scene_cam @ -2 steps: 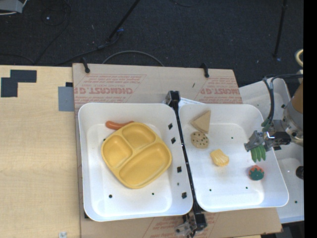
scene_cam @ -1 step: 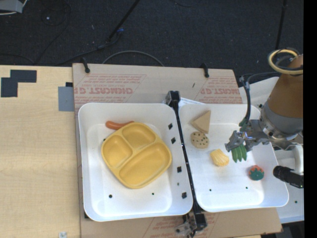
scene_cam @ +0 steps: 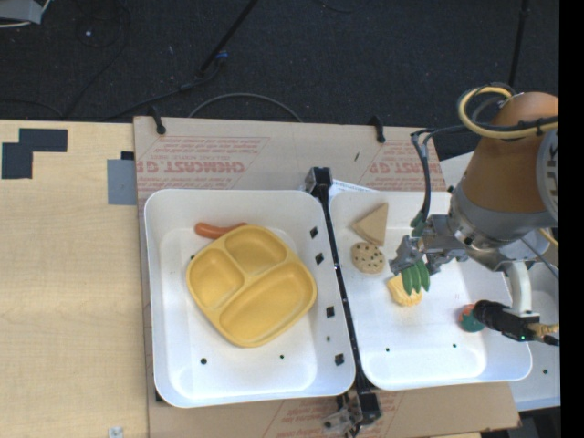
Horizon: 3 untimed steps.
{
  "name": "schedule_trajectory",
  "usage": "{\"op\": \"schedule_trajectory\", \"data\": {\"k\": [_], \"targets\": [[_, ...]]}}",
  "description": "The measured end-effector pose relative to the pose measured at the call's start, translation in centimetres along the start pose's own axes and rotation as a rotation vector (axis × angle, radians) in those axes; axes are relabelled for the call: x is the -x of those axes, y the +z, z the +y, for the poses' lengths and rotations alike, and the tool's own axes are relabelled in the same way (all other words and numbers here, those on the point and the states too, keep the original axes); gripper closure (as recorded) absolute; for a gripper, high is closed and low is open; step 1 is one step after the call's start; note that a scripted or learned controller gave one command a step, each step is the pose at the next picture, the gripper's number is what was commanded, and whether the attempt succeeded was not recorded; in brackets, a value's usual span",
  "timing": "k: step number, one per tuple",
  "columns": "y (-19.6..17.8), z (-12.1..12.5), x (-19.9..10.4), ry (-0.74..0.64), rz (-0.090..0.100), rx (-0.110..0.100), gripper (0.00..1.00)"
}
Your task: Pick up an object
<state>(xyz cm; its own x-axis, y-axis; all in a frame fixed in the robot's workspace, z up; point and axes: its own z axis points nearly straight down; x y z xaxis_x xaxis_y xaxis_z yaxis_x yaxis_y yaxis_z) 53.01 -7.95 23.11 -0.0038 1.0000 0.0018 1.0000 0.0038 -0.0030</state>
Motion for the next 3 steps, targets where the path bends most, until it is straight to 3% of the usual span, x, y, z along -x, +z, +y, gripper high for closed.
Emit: {"op": "schedule_trajectory", "data": {"k": [2, 3], "targets": [[0.7, 3.9, -10.9, 0.0, -0.002, 0.001, 1.0], [1.1, 4.0, -16.7, -0.002, 0.0, -0.001, 1.0]]}}
